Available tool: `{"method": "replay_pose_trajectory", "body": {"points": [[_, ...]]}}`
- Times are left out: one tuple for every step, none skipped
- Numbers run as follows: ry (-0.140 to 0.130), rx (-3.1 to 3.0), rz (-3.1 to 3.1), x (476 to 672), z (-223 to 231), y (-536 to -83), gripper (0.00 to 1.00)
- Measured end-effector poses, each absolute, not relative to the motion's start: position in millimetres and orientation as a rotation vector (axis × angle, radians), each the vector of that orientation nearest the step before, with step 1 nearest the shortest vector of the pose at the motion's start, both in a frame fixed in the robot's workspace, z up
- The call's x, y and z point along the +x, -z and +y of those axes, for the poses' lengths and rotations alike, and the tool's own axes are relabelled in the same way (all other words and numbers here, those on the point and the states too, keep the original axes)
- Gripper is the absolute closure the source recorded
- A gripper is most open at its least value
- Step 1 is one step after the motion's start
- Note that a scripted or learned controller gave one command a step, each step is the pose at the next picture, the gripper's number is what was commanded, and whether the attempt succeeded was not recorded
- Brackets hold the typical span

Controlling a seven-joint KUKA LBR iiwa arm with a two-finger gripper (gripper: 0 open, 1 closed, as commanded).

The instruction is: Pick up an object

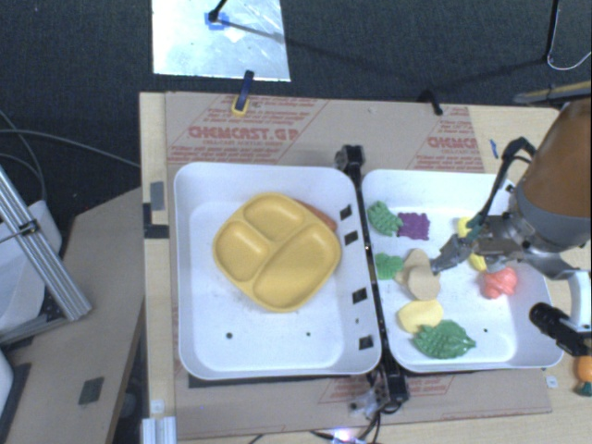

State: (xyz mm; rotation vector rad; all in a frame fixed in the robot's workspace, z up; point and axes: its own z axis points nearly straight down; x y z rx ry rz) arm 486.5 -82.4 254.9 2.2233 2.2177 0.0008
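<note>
The bench carries 2 white bins side by side. The left bin (194, 340) holds 1 yellow divided plate (276, 250) near its centre. The right bin (444, 185) holds the small objects: a green leaf piece (382, 217) and a purple piece (413, 224) near its far edge, a tan piece (422, 280) at centre, a yellow piece (419, 315) and a second green leaf (444, 339) near its front edge, and a pink piece (499, 282) toward its right edge. The gripper (444, 255) sits over the bin's centre, just beside the tan piece; its opening cannot be determined.
</note>
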Motion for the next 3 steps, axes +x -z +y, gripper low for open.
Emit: {"method": "replay_pose_trajectory", "body": {"points": [[-0.002, 2.219, 2.222, 486.9, -79.8, -255.2, 0.00], [-0.002, 2.219, 2.222, 486.9, -79.8, -255.2, 0.00], [-0.002, 2.219, 2.222, 486.9, -79.8, -255.2, 0.00]]}}
